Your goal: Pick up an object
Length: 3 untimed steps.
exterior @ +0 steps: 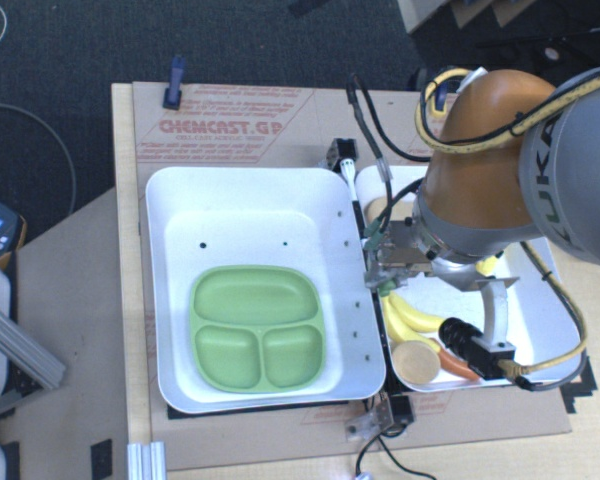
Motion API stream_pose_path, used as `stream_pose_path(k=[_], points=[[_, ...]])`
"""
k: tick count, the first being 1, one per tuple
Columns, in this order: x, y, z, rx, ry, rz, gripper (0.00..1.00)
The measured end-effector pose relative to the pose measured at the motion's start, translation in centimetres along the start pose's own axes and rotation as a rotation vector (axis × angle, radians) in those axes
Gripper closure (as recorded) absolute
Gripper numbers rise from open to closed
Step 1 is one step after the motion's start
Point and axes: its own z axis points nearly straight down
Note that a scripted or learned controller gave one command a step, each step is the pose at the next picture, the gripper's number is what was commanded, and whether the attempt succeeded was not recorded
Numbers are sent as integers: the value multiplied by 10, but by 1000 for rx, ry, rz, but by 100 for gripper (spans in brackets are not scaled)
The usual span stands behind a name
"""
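The arm (480, 158) leans in over the right bin (548, 308), with its end effector (388, 268) low by the wall shared with the left bin (170, 218). Just beside it lies a yellow banana (412, 315). A tan cup (416, 362) and an orange piece (458, 369) sit toward the front rim. Over in the left bin, a green divided plate (257, 326) lies flat.

The scene is lit brightly and evenly from above. The white left bin (240, 218) is rendered close to overexposed, and detail on its walls is washed out. A broad soft highlight is seen on the orange band (490, 118) of the arm, and a faint sheen on the green tray (255, 293). A soft shadow is cast under the arm across the right bin (545, 308). The dark floor (80, 28) is left dim. The bench (230, 118) is held in sharp focus, and its printed lettering can be read.
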Motion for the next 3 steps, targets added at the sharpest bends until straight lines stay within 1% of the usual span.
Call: stream_pose_path(k=[1, 2, 3], points=[[66, 7, 8, -4, -2, 0, 100], [115, 53, -73, -16, 1, 0, 100], [163, -2, -3, 7, -4, 1, 100]])
